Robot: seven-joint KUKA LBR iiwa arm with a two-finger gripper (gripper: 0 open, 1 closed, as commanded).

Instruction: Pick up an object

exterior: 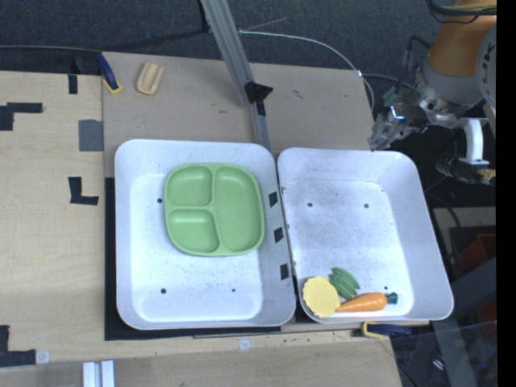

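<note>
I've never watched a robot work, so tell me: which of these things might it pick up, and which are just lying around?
Part of the job:
pincer, near the right bin's far corner
green divided plate, left bin
yellow round piece, green toy, toy carrot, right bin

Just lying about:
tan block on the bench
metal post

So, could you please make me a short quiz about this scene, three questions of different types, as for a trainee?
1. True or false: the green plate lies in the left bin.
2. Which is in the right bin? A) a carrot B) a blue cup C) a spoon
3. Where is the gripper: over the bins, or beyond the right bin's far right corner?

Key: 1 true; 2 A; 3 beyond the far right corner.
</note>
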